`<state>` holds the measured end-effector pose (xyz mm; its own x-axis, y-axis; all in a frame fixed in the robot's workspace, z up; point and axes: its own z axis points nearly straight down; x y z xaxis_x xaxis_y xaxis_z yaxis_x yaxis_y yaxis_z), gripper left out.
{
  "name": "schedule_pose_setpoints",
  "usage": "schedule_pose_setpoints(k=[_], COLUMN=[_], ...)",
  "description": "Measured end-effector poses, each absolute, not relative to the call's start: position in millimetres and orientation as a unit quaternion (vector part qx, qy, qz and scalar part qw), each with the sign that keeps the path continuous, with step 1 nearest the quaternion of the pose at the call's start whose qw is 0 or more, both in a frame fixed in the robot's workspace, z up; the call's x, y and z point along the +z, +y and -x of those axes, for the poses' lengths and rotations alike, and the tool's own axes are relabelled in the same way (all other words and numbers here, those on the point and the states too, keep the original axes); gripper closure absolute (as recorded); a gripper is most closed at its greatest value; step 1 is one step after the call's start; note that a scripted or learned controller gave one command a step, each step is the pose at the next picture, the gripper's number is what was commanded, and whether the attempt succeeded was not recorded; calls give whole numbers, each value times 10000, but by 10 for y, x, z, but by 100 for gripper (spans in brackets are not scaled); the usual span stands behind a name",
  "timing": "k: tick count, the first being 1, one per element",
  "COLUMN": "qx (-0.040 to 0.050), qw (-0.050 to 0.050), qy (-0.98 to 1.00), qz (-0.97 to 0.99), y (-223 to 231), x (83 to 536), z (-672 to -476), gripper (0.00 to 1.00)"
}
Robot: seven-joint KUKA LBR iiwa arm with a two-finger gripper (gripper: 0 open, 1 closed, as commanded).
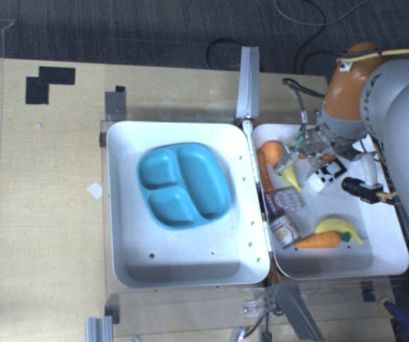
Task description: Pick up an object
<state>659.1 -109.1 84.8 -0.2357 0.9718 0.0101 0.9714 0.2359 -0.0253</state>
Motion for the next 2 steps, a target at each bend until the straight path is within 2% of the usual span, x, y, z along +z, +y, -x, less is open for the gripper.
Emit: schedule_pose_setpoints(k=[1,2], qx=[52,-24], qw=[66,-41], qy=[-7879,-7867], qz=[6157,6174], y=[-1089,-943], x=[987,2653], z=[-6621,-6653], gripper=[100,100])
